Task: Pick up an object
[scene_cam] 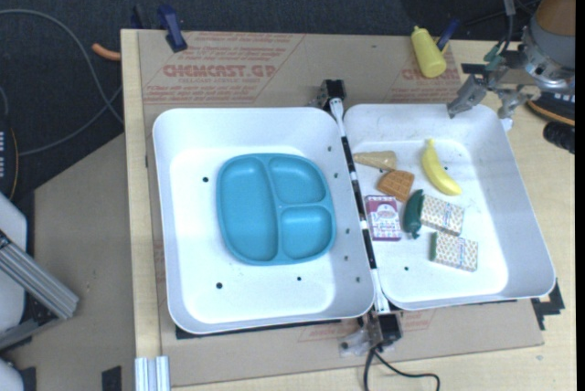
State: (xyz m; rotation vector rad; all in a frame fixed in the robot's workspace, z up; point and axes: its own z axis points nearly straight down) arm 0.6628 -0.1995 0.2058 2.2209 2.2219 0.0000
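Note:
The right bin [512,197] holds a yellow banana [440,168], a tan cone [377,161], an orange waffle piece [396,184], a red card box [384,217], a dark green pickle [414,212] and two patterned packets [442,216] [455,250]. My gripper [483,104] hovers over the bin's far right corner, up and to the right of the banana. Its two fingers are spread open, and there is nothing between them.
The left bin [183,152] carries a blue divided plate [274,206]. A yellow bottle [427,51] lies on the cardboard behind the right bin. A blue clamp [171,26] grips the board's far left corner. A black hinge strip [352,188] runs between the bins.

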